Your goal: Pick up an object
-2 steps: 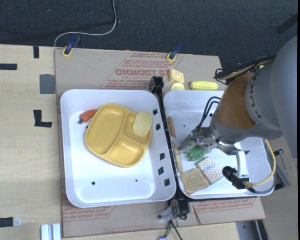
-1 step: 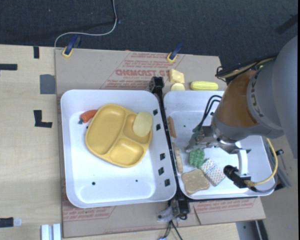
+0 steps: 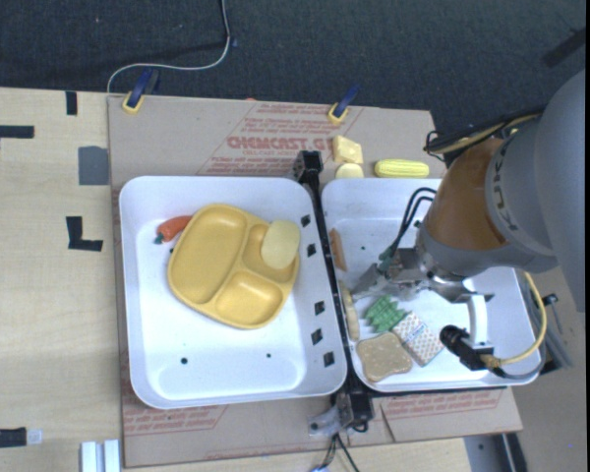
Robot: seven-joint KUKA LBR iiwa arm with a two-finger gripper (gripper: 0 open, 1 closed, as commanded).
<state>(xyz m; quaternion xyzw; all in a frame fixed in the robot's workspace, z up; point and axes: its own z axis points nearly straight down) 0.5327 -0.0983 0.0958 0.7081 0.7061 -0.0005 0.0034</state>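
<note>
I am viewing a table carrying two white bins under dark carpet. The left bin is holding a yellow divided tray. In the right bin, the gripper is hovering just above a green toy, which lies below-left of the bent wrist. I cannot tell its opening; nothing is visibly held.

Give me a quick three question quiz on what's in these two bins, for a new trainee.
1. True or false: the yellow tray lies in the left bin.
2. Which lies nearest the right bin's front edge: A) toast B) corn C) carrot?
3. Fill in: the hand hovers over the ____ bin.

Key: 1 true; 2 A; 3 right.
</note>
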